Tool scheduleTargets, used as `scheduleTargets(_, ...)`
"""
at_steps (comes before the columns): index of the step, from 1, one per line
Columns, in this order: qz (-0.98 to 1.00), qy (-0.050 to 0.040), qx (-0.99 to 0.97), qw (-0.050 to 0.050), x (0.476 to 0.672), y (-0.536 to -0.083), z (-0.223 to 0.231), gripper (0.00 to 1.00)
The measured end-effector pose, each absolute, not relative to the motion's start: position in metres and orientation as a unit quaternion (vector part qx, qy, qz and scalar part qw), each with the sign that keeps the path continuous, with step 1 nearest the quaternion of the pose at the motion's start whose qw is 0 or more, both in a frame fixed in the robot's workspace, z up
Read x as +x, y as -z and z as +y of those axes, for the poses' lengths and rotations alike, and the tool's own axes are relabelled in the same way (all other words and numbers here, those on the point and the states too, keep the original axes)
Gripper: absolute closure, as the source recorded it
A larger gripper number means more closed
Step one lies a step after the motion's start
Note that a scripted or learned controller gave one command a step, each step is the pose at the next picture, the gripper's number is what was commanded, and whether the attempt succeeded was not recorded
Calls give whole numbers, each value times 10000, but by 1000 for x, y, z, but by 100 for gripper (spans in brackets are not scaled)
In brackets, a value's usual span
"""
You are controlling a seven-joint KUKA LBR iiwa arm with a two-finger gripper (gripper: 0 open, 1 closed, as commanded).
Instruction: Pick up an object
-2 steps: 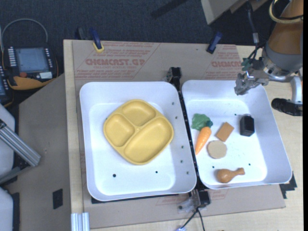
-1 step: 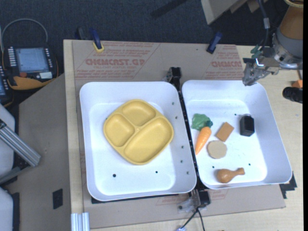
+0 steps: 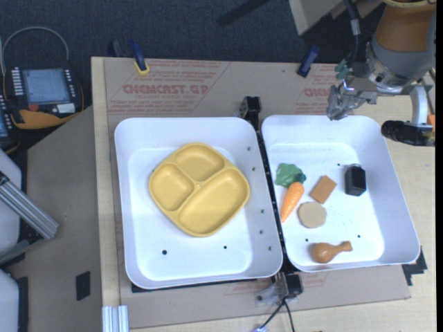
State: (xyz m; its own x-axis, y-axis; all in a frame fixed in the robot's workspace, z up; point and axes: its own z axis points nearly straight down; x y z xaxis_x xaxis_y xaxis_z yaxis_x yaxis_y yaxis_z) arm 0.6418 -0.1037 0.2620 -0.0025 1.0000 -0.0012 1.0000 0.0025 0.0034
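Carrot (image 3: 291, 199) lies in the right bin (image 3: 394, 185); the gripper (image 3: 338, 106)'s opening cannot be told.

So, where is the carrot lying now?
The carrot lies in the right bin, near its left wall. Its green top points to the far side, and the round beige piece sits just to its right.

Right bin's (image 3: 398, 206) far half lies bare; carrot (image 3: 291, 198), brown block (image 3: 322, 189), black block (image 3: 355, 180) crowd its middle
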Motion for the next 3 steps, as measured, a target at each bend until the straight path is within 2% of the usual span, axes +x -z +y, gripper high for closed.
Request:
scheduleTargets(1, 7091, 5, 7051, -18, 646, -246, -46, 100)
scheduleTargets(2, 7085, 8, 7057, -13, 653, -235, 0, 100)
scheduleTargets(3, 7084, -8, 7058, 6, 654, -242, 50, 100)
